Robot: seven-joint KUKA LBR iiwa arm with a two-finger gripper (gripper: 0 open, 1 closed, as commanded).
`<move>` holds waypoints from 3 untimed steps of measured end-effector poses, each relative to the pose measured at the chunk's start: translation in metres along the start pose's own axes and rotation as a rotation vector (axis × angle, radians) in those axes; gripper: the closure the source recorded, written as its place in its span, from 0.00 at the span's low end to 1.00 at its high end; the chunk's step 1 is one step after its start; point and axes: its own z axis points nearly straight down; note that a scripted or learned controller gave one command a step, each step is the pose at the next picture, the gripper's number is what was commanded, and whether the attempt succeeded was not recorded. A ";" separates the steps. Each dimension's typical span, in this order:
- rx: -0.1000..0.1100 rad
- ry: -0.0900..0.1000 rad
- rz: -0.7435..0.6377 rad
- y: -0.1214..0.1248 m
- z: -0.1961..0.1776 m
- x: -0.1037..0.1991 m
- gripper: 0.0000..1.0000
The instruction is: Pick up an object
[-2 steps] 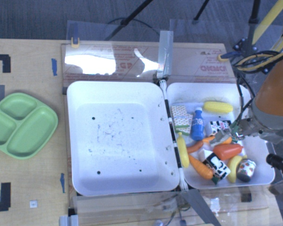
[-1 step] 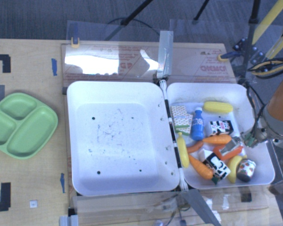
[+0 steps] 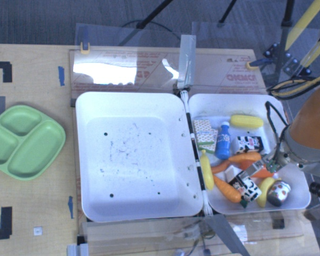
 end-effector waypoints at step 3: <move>0.011 0.020 -0.636 0.071 0.028 -0.068 0.00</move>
